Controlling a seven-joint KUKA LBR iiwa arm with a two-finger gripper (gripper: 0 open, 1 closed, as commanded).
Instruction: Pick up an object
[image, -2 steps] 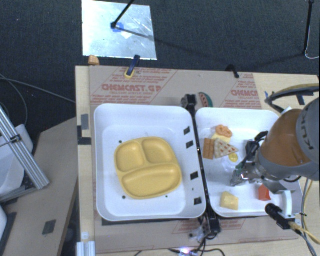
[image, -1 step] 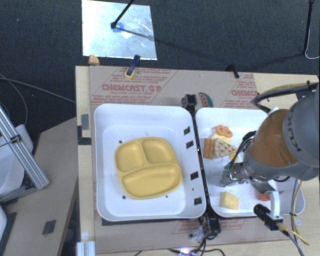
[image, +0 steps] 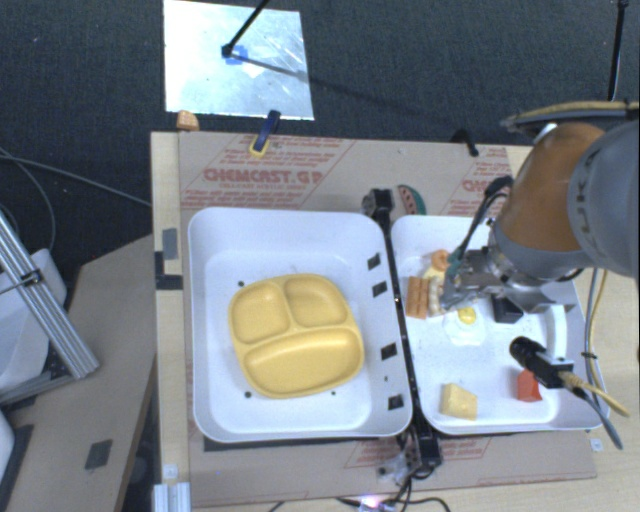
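Observation:
My gripper (image: 453, 287) hangs low over the upper left part of the right bin (image: 500, 418). Just left of it lies a brown ribbed bread-like piece (image: 417, 297), touching or nearly touching the gripper. A small orange piece (image: 439, 262) sits just above the gripper. Right below it lies a toy fried egg (image: 465, 322) with a yellow yolk. Further forward, a pale yellow cheese wedge (image: 459, 401) rests near the bin's front wall, and a red piece (image: 528, 386) lies at the front right. I see nothing clearly held.
The left bin (image: 215, 240) holds a yellow divided plate (image: 296, 333). The bulky grey and orange arm (image: 560, 200) covers the right bin's far right side. A black divider strip (image: 392, 300) runs between the bins.

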